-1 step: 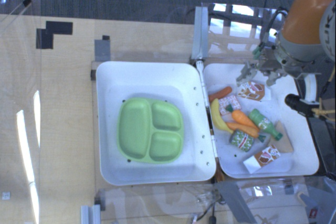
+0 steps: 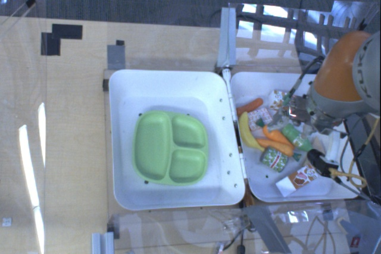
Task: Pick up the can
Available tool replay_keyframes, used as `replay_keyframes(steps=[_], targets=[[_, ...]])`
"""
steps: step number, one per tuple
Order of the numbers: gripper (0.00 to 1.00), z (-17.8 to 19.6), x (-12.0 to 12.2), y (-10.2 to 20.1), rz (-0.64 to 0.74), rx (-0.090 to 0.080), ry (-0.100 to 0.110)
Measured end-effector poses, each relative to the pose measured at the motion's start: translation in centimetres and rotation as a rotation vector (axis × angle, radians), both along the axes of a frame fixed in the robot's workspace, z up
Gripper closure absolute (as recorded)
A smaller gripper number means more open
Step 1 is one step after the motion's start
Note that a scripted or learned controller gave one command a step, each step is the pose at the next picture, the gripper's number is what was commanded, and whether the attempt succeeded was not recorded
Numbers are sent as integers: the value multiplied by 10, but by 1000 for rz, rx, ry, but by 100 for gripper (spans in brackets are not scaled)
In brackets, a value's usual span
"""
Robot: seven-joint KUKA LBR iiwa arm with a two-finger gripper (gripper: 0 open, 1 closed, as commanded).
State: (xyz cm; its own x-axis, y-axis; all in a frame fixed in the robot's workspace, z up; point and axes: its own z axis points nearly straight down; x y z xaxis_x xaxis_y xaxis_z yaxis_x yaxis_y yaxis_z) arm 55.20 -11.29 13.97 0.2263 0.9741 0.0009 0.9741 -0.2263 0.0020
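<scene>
The can [image 2: 274, 159], green with a red and white label, lies on its side in the right bin [image 2: 309, 192], just below an orange carrot [image 2: 278, 137]. My gripper [image 2: 296, 116] hangs over the middle of that bin, above and to the right of the can, beside a green packet [image 2: 296, 135]. The grey wrist and orange band [image 2: 338, 71] cover the bin's right part. Nothing is seen held.
A yellow banana [image 2: 246, 131], a red sausage [image 2: 249, 106], several small packets and a brown carton [image 2: 300, 178] crowd the right bin. The left bin [image 2: 119, 128] holds a green divided plate [image 2: 171, 147]. Cables run along the right bin's right edge.
</scene>
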Motion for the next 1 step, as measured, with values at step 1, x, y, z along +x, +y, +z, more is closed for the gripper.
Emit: replay_keyframes(steps=[1], targets=[[0,46,-37,37,302,-1,-2]])
